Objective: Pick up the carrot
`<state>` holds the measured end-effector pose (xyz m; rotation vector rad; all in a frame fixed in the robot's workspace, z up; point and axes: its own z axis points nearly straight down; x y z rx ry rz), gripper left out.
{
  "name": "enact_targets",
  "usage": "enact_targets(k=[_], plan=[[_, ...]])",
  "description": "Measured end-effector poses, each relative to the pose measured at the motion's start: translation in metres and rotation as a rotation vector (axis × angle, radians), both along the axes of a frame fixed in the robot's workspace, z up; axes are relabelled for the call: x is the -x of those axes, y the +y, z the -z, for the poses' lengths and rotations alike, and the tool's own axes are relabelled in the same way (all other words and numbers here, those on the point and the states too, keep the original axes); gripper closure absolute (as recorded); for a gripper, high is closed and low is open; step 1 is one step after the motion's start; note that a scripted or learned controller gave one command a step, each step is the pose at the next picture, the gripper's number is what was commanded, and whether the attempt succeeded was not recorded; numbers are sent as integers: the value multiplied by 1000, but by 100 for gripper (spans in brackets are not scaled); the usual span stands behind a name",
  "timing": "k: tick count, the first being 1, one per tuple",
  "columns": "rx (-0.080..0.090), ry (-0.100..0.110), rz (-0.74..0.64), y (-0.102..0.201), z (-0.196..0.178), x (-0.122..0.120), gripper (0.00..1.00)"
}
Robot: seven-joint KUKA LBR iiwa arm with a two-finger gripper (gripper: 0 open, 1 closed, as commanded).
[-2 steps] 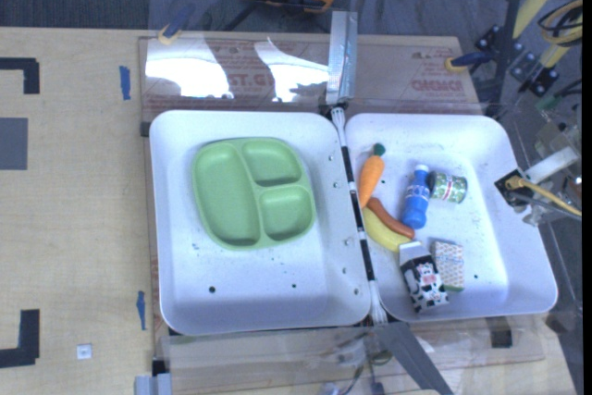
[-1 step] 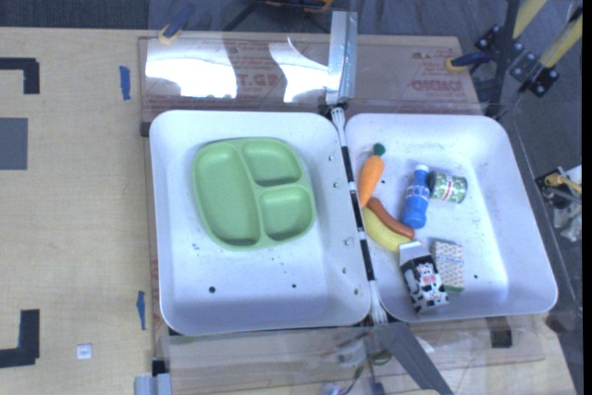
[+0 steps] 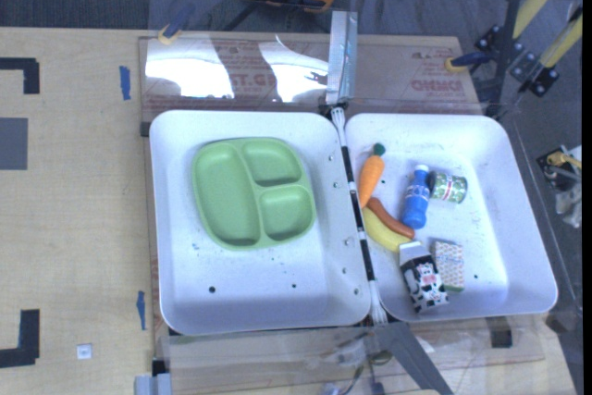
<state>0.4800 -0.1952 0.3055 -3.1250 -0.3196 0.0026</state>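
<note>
Carrot (image 3: 369, 177) is seen lying in the right bin (image 3: 499, 162), close against the divider between the two bins, green top pointing away toward the far rim. A banana (image 3: 387, 231) is laid just below the carrot, with a red-orange sausage-like piece (image 3: 388, 217) along its upper edge, touching the carrot's tip. A blue bottle (image 3: 416, 196) is placed right of the carrot, and a small green can (image 3: 450, 188) lies beside the bottle's cap. A cow-patterned carton (image 3: 422, 280) and a patterned packet (image 3: 450, 262) are found below the carrot, near the front rim. A green divided plate (image 3: 252, 191) is set in the left bin (image 3: 176, 227), left of the carrot. State of the hand cannot be told.
</note>
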Motion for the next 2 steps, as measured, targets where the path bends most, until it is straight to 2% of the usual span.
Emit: enact_targets(k=[1, 2], plan=[[0, 0, 0, -28, 10, -44, 100], [0, 0, 0, 23, -30, -49, 100]])
